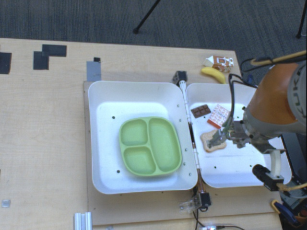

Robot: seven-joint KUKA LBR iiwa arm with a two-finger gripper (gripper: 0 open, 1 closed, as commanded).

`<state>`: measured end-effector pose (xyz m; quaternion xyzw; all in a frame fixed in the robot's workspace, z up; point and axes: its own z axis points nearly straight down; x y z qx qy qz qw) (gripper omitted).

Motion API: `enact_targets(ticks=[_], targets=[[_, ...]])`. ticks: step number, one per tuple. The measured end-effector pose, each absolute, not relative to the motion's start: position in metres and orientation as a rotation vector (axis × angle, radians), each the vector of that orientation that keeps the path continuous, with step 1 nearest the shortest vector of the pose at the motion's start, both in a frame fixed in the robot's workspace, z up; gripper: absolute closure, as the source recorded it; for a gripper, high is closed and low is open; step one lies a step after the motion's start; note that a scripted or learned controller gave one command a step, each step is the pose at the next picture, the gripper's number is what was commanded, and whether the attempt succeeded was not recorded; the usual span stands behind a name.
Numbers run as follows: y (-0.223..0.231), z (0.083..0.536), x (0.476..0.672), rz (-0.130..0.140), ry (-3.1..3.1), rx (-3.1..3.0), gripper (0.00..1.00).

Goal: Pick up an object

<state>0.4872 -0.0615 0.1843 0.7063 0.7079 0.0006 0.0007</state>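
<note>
The gripper (218, 139) sits low in the right bin (240, 174), directly over the toast slice (211, 143); finger spacing cannot be determined. The toast slice lies flat, long axis roughly left-right. A brown block (200, 110) and red-white packet (218, 115) lie nearby.

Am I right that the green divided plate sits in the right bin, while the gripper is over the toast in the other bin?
Not quite: the camera view shows the green divided plate in the left bin. The gripper is over the toast in the right bin, as you said.
</note>
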Motion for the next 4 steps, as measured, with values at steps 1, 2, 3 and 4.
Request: enact_targets(ticks=[1, 2, 3, 4], targets=[[-0.099, 0.086, 0.489, 0.008, 2.220, 2.216, 0.00], [-0.099, 0.098, 0.491, 0.013, 2.219, 2.211, 1.00], [-0.099, 0.098, 0.491, 0.013, 2.219, 2.211, 0.00], [-0.098, 0.108, 0.492, 0.016, 2.220, 2.208, 1.00]])
